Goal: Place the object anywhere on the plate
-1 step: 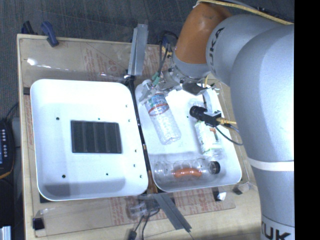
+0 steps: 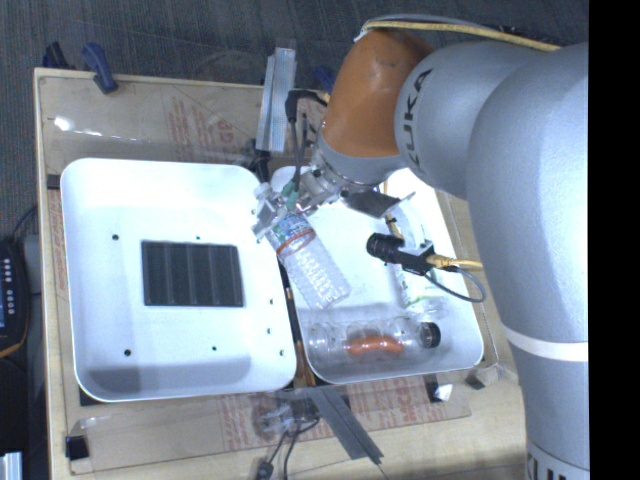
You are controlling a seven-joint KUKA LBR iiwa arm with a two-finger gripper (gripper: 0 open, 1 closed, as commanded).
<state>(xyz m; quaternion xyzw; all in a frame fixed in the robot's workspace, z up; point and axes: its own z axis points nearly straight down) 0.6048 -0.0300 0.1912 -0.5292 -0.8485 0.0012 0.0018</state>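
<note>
The grey arm [image 2: 490, 118] is seen reaching in from the right, its orange band [image 2: 365, 88] held above the far end of the right bin [image 2: 392, 376]. The gripper [image 2: 283, 208] is positioned over the far left corner of that bin, close to the divide between the two bins. A clear bottle [image 2: 316, 268] is found directly under it. The bottle is tilted, with its upper end at the gripper and its ribbed body slanting down toward the middle of the right bin. A bluish label is carried near its upper end. The fingers appear to be closed narrowly on that upper end, although this part of the view is crowded and the contact is not sharply shown.

The plate [image 2: 192, 274], a dark ribbed rectangle, is laid flat in the middle of the left bin [image 2: 100, 208], well apart from the bottle, and nothing is set on it.

A second clear bottle [image 2: 350, 340] is laid on its side along the near wall of the right bin. Something orange [image 2: 371, 346] is seen inside it, and a black cap [image 2: 430, 336] is fitted at its right end.
</note>
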